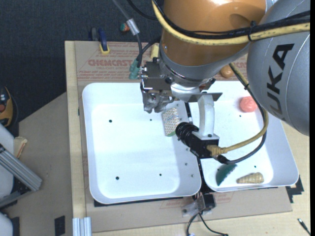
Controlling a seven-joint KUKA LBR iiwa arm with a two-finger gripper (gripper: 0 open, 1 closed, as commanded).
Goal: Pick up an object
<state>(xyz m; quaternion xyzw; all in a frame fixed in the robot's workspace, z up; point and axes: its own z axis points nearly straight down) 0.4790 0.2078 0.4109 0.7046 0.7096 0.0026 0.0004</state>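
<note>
The grey arm's two-finger gripper [170, 113] is positioned over the inner edge of the left shallow white bin [98, 132], and a small patterned, mesh-like object [171, 121] is seen at its tip; whether that object is clasped cannot be told. In the right shallow white bin [280, 151] are recorded a round pink ball [247, 104], a dark green flat piece [226, 173] and a tan ridged cone-shaped piece [250, 179], the last two lying near each other at the near edge.

Arm hides the middle of the bench

The arm [216, 28] covers much of the right bin [275, 146] and runs off the top and right edges. The patterned object [170, 120] is partly hidden behind the gripper [156, 103]; its kind is unclear.
</note>
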